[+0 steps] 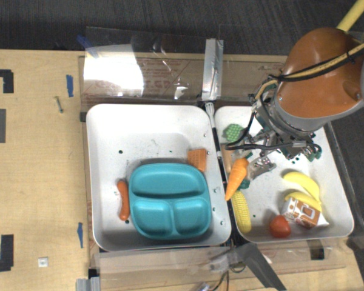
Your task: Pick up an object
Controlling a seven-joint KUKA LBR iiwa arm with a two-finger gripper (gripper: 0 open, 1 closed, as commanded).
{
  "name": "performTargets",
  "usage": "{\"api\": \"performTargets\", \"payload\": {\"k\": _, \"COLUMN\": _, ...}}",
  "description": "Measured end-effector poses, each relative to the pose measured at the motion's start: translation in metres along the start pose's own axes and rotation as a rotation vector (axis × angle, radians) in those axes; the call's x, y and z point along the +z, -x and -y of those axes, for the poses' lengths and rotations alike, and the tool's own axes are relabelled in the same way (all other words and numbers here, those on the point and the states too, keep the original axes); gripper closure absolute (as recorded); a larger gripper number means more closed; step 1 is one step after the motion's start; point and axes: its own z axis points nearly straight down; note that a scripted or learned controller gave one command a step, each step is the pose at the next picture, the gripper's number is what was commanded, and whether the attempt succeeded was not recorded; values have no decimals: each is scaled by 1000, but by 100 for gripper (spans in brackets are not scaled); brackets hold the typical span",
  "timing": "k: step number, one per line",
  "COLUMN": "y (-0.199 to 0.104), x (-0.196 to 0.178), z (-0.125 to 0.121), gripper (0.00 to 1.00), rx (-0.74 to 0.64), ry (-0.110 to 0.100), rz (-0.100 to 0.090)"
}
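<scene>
In the right bin [343, 206] lie an orange carrot [235, 176], a yellow corn cob [241, 211], a banana [303, 185], a red tomato [279, 226], an orange-and-white carton [304, 213] and a green item [233, 131]. My gripper [264, 160] hangs low over the bin's upper left part, just right of the carrot's thick end. The arm's orange band [321, 71] covers the wrist from above. The carrot leans against the divider between the bins, touching or nearly touching the fingers.
The left bin [109, 126] holds a teal sectioned tray [170, 200], an orange sausage-shaped piece [124, 199] at its left and an orange block [198, 158] at its upper right. A clear plastic sheet [151, 71] lies behind the bins. Cables [291, 71] trail from the wrist.
</scene>
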Motion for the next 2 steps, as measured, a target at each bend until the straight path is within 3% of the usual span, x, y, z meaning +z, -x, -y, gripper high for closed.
{"api": "performTargets", "payload": {"k": 1, "y": 2, "x": -11, "z": 0, "gripper": 100, "rx": 1, "ry": -2, "rz": 8}}
{"api": "performTargets", "payload": {"k": 2, "y": -32, "x": -27, "z": -39, "gripper": 100, "rx": 162, "ry": 2, "rz": -12}}
